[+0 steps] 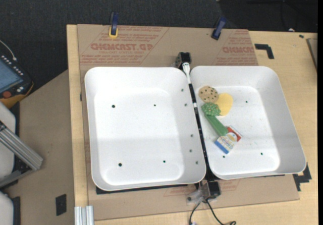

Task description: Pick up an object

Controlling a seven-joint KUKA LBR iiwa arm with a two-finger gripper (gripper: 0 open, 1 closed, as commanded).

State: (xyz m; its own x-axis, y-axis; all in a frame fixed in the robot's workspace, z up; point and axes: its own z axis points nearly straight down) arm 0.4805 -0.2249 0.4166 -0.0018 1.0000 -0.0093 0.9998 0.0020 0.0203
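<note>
Gripper: opening and hold cannot be told from this view.

Right bin [285, 113]: four small items clustered at its left side, close to the wall it shares with the left bin.
- Cookie [207, 93]: round, tan, speckled; farthest back, just beside the shared wall.
- Yellow disc [225, 103]: to the right of the cookie, touching the green piece.
- Green piece [214, 117]: leafy head under the cookie, long stem running down-right toward the carton; partly overlaps the disc.
- Carton [227, 141]: small, red, white and blue, lying at the stem's end, tilted.

Left bin [131, 123]: white floor with dark dots.

Surroundings: both bins sit on a cardboard sheet [75, 82] held by two blue clamps [114, 23] at the back edge. Black fitting [183, 59] at the back of the seam between bins; cable [204, 200] at its front. Metal rail [20, 149] at far left.
</note>
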